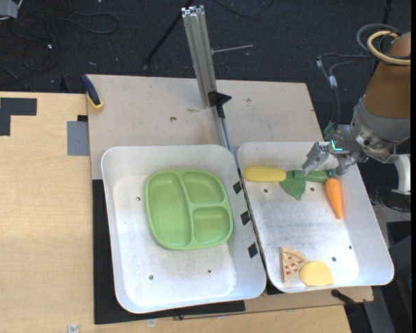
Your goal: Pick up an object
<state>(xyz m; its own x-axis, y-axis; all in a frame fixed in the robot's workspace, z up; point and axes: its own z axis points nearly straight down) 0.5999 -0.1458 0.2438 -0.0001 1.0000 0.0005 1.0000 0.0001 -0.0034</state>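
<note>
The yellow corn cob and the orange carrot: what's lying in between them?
In the camera view, a green leafy piece lies between the yellow corn cob and the orange carrot, on the right white bin.

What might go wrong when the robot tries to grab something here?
The pincer hovers over the corn's green husk, with the carrot close beside it. It might pinch only the floppy husk and slip off, or bump the carrot aside. It is also near the bin's far rim.
</note>
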